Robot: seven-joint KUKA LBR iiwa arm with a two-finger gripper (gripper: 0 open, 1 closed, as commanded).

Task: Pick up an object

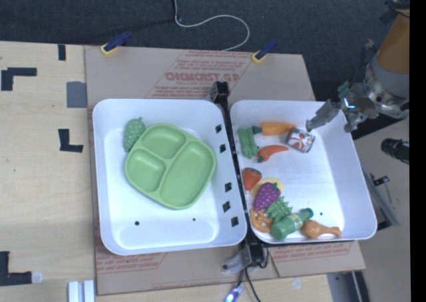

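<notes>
Grey arm with orange band reaching in from the right, gripper angled down-left, low

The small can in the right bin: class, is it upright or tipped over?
Tipped over. The can lies on its side on the right bin floor, label showing along its length.

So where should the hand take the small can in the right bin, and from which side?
Probably across its round body, coming from above. The can lies on its side near the far wall of the right bin, apart from the carrot and the pepper, so there is room on both sides. The hand hangs just to its right.
</notes>
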